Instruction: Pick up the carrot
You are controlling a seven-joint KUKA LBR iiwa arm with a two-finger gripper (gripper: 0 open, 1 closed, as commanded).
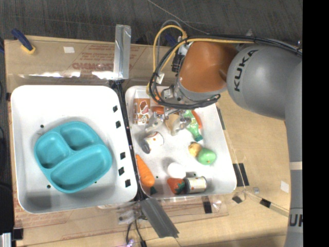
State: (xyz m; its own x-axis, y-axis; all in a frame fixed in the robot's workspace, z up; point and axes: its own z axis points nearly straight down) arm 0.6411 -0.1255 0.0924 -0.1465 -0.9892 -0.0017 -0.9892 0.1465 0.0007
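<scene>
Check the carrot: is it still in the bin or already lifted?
In the bin. The carrot lies against the right bin's left wall, apart from the hand.

"KUKA" in black on grey arm (257,81); cardboard (87,60) print unreadable.

Grey arm with orange band (205,68) reaching in from the right over the right white bin (222,161). Orange carrot (144,172) lying at that bin's lower left. Teal divided plate (72,155) in the left white bin (31,102).
</scene>
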